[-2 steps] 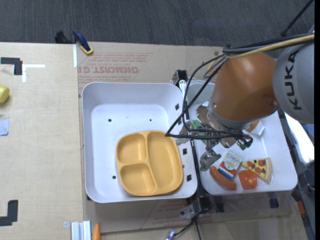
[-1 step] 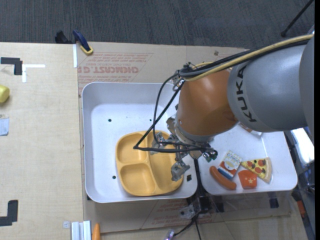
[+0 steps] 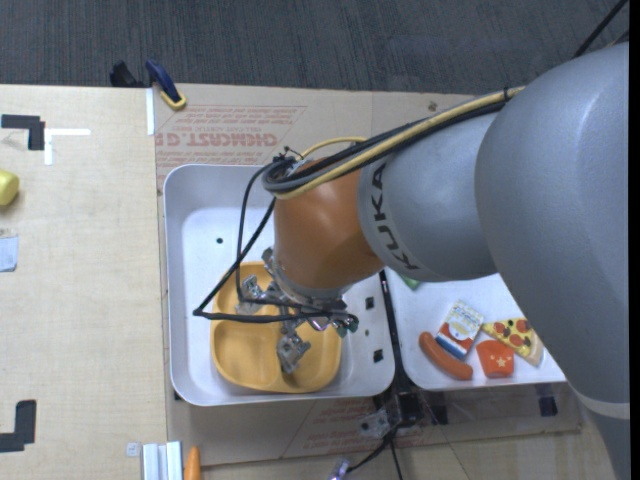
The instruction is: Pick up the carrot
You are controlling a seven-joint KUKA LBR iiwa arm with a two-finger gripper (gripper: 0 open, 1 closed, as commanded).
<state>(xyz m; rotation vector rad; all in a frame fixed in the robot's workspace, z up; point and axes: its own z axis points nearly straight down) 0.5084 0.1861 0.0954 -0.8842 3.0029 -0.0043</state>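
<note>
Jaws (image 3: pixel 291 353) — over yellow dish (image 3: pixel 240 353), left bin (image 3: pixel 190 268) | grip state: cannot tell | risk — carrot unseen, empty close.

The grey arm (image 3: pixel 440 218) carries the maker's name KUKA in dark capitals, running up its casing just beside the orange band (image 3: pixel 320 238). The cardboard sheet (image 3: pixel 235 128) lying under the bins has red printing, two lines along its far edge, upside down and mirrored from here, so I can't make out the words. A small carton (image 3: pixel 461 326) in the right bin bears a printed picture, too small to read.
</note>
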